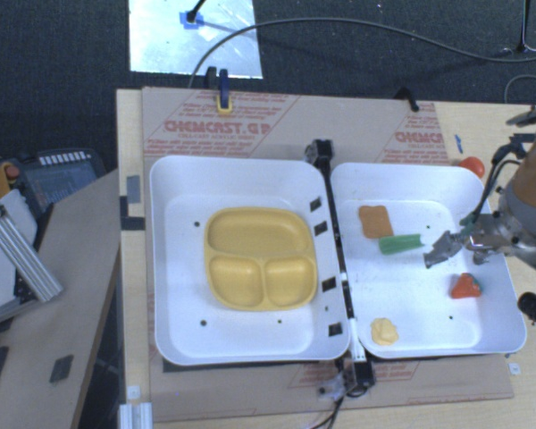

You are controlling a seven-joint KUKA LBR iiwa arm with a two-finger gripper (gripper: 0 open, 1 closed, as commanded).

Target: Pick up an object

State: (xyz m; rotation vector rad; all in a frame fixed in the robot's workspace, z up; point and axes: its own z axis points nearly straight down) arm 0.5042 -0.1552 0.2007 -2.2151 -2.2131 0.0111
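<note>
The claw (pixel 439 252), empty with fingers slightly parted, hangs just right of the green stick (pixel 400 243), whose long axis runs toward it.

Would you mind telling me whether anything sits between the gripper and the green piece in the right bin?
Nothing visible does. The gripper hangs just right of the green piece, with bare bin floor between them. The orange block lies above it and the red piece below right, both off that line.

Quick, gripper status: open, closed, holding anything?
Gripper: over the right bin, beside the green piece; open or closed cannot be told, and nothing is seen held.
</note>
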